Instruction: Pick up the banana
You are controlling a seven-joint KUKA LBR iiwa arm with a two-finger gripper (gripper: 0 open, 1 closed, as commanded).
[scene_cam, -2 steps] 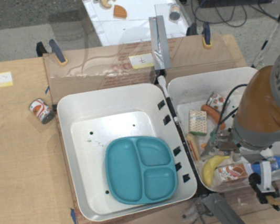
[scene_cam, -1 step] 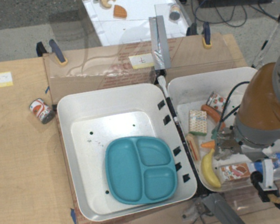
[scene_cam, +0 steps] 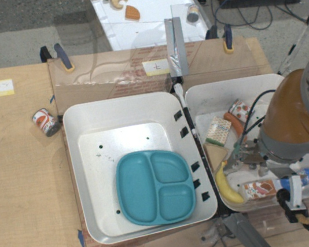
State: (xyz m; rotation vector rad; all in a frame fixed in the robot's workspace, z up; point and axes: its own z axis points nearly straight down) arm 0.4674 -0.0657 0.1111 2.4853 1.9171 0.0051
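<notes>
Gripper (scene_cam: 243, 154), finger state hard to tell, sits just right of banana (scene_cam: 228, 187) at right bin's (scene_cam: 270, 80) near-left corner; suggest straddling the banana's middle before closing.

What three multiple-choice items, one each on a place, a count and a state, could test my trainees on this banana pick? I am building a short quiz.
1. Where does the banana lie?
A. in the right bin
B. on the teal tray
C. on the bench beside the small can

2. How many compartments does the teal tray have?
A. two
B. three
C. five

3. How does the banana stand now?
A. lifted above the bins
B. lying on the bin floor, near the gripper
C. resting on the tray

Key: 1 A, it rests against the right bin's left wall. 2 B, one long and two smaller. 3 B, it lies flat, unlifted.
</notes>
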